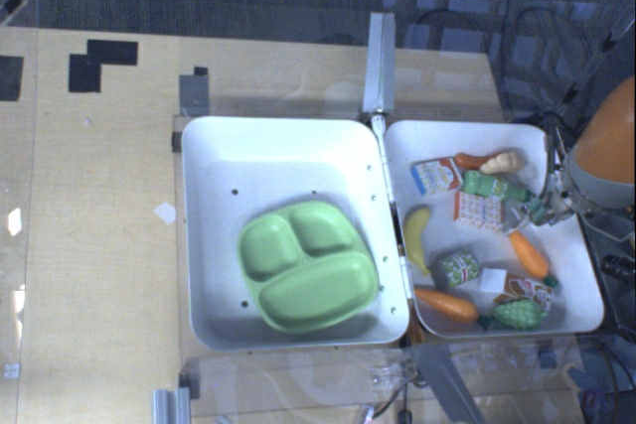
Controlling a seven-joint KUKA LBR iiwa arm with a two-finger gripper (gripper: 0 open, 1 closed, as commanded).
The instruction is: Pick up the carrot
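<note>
Nearest the camera, one carrot [445,303] is seen lying at the front edge of the right bin [586,313], beside a green leafy item [517,315]. A second carrot [530,254] lies just behind, close under the hand [545,208], whose grip cannot be told from this view. Nothing is seen lifted, so the pick is judged not yet done. One banana [417,239] and two cartons are counted further back. One green tray [308,263] is held by the left bin [214,174].
</note>
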